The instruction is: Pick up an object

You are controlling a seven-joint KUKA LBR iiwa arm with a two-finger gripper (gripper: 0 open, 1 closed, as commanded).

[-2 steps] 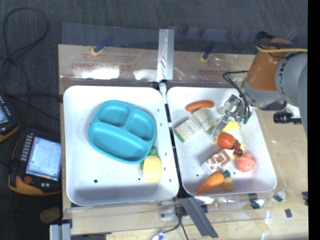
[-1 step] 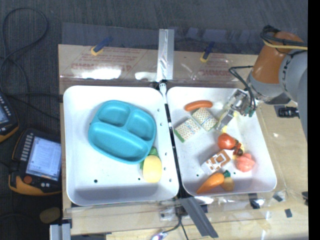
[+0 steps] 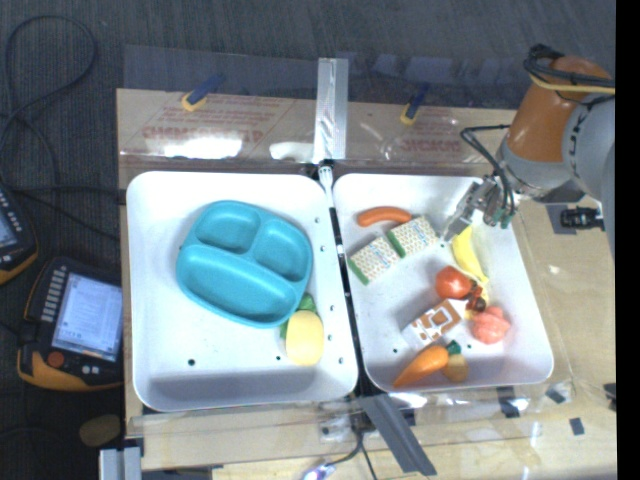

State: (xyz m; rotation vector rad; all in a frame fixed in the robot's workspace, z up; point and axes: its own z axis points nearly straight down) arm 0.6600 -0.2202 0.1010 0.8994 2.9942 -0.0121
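I hover at my gripper [image 3: 462,222] over the right bin [image 3: 530,298], just above the banana [image 3: 468,253]; whether I'm clenched or released I cannot tell. Risk: the banana's curve slips sideways, nudging the nearby tomato [image 3: 453,283].

The gripper [image 3: 478,208] hung over the right bin [image 3: 530,313] just above a banana [image 3: 467,253], while a blue divided plate [image 3: 245,261] lay in the left bin [image 3: 150,298].
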